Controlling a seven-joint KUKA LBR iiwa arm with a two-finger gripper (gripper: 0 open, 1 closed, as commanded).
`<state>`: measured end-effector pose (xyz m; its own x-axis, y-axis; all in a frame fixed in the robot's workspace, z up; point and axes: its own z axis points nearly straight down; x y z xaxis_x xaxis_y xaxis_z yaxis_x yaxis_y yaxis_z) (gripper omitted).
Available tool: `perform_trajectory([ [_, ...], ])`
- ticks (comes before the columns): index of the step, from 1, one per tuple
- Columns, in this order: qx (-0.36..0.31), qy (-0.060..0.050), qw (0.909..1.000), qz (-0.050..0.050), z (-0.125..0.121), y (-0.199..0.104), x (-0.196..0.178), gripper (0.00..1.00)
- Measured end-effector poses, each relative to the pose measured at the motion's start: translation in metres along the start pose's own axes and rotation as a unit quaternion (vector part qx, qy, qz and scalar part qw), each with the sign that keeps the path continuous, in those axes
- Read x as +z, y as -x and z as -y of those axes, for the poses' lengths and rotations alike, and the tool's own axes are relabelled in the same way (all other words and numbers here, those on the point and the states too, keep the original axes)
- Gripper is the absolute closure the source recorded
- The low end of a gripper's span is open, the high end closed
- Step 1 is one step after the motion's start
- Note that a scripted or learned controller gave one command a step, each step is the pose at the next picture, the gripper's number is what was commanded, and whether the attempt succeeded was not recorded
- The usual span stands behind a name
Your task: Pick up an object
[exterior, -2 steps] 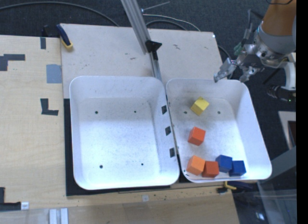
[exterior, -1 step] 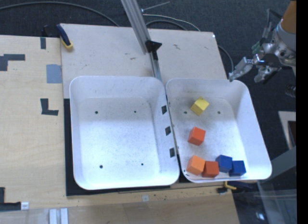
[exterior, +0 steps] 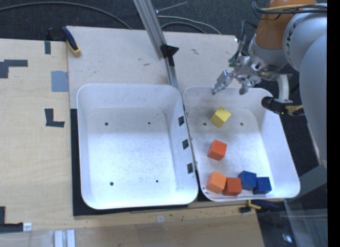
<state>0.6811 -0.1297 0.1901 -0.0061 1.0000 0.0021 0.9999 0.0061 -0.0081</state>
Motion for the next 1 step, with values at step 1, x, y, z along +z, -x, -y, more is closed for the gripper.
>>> perform_trajectory([
  [1, 0.002, 0.002, 1.0, 0.002, 0.0387, -0.0055, 0.1013, 0.0],
])
